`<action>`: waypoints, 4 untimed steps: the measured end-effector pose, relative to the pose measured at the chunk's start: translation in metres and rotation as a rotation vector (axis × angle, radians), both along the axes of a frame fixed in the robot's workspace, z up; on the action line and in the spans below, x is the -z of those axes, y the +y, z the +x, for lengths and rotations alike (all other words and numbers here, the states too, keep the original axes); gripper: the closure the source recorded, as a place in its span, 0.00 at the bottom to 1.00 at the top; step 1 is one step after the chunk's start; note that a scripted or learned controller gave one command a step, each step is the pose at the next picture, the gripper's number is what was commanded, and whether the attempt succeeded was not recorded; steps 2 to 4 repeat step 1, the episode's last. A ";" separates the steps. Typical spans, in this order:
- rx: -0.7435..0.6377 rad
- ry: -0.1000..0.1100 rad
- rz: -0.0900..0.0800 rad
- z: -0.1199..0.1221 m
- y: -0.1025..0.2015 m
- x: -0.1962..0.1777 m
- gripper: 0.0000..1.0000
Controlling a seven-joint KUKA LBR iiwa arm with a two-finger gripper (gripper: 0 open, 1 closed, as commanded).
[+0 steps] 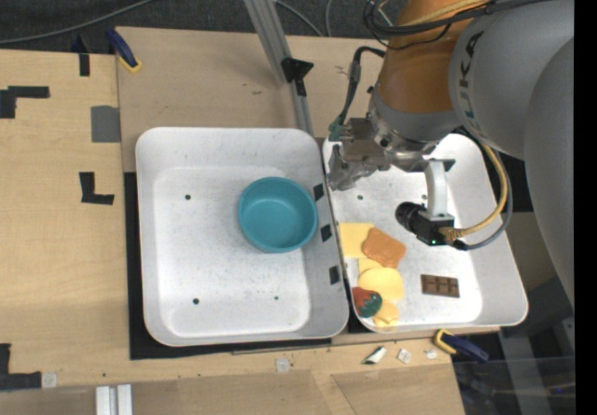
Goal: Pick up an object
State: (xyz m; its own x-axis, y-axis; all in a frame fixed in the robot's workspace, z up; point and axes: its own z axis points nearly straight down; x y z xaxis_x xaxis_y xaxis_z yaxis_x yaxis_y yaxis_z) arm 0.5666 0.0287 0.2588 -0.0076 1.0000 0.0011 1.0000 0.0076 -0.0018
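Right bin (499, 311): orange block (383, 246) just below the claw (347, 171).

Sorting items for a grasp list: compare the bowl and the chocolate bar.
The bowl is teal, round and hollow; the chocolate bar is brown, flat and rectangular. The bowl looks far larger than the bar. The bowl sits in the left bin, the bar in the right bin. Both lie untouched by the gripper.
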 end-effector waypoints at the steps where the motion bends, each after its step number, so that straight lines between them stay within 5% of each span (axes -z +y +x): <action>1: 0.001 0.000 0.000 0.004 0.054 0.006 1.00; 4: 0.001 0.000 0.000 0.004 0.054 0.006 1.00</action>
